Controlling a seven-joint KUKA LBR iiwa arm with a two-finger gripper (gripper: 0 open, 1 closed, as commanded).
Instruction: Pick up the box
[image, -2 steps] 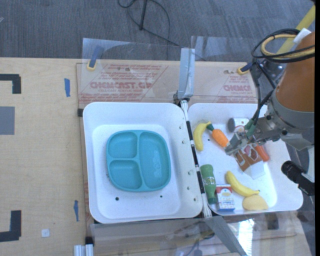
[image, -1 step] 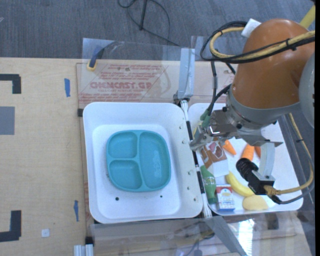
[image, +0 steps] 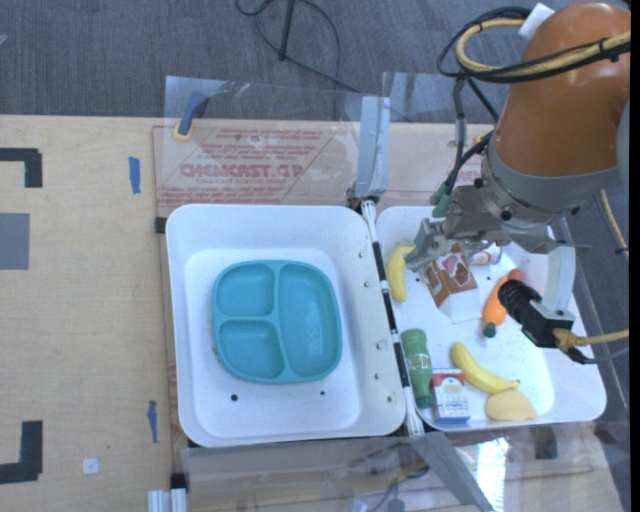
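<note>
- Two white bins sit side by side on the bench: the left bin (image: 190, 250) holds a teal three-compartment plate (image: 277, 322); the right bin (image: 580, 392) holds the remaining items.
- Gripper (image: 432, 250), on the grey arm with orange band (image: 560, 90), hangs over the right bin's upper part; whether its jaws are spread or closed cannot be told.
- Box (image: 452, 281), brown and white, lies just below the gripper, beside a banana (image: 398, 273).
- Nearby: carrot (image: 497, 303), second banana (image: 480, 370), green bottle (image: 417, 365), small carton (image: 451, 395), yellow lemon-like fruit (image: 511, 405).
</note>
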